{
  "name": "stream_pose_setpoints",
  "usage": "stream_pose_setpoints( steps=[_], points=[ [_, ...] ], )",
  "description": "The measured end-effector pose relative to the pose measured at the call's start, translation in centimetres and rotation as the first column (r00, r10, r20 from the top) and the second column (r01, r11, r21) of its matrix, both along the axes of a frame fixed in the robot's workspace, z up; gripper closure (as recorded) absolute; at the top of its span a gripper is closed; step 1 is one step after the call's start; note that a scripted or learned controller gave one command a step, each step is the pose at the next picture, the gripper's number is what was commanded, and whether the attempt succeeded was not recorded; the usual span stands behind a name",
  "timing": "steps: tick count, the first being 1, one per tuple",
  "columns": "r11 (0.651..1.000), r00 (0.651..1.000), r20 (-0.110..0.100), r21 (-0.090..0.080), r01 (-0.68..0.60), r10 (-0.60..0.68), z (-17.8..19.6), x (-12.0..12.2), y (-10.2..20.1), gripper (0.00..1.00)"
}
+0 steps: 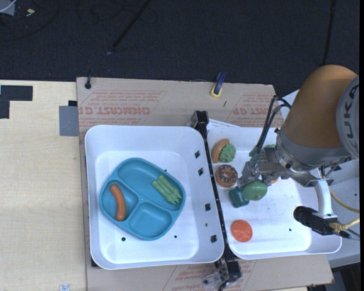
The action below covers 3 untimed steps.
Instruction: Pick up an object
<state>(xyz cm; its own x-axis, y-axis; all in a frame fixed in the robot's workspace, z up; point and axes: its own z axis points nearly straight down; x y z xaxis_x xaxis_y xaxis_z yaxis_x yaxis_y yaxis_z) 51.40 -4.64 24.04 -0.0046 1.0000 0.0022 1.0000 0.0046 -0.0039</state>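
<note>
I see the gripper (pixel 253 176) low in the right bin (pixel 291 238), over a green round object (pixel 255 190) with a teal piece (pixel 238 197) just to its left. I cannot tell its state from here. A donut (pixel 225 174) lies just left, an orange disc (pixel 241 230) nearer. The left bin (pixel 109 139) bears a blue tray (pixel 147 222) with a sausage (pixel 117 201) and green beans (pixel 167 188).

Looks down at a slant from above the bench (pixel 36 180), fairly high, facing both bins (pixel 103 139), arm (pixel 321 114) entering from right.
</note>
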Motion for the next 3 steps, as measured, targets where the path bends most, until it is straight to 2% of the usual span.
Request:
stream_pose_setpoints(
  steps=[1, 2, 3],
  points=[
    [1.0, 1.0, 0.0, -0.001, 0.002, -0.002, -0.4, 0.6, 1.9, 1.0],
    [1.0, 1.0, -0.001, -0.002, 0.003, -0.003, -0.7, 0.6, 2.6, 1.0],
    [1.0, 1.0, -0.001, -0.002, 0.007, -0.007, -2.1, -0.5, 2.1, 1.0]
  ],
)
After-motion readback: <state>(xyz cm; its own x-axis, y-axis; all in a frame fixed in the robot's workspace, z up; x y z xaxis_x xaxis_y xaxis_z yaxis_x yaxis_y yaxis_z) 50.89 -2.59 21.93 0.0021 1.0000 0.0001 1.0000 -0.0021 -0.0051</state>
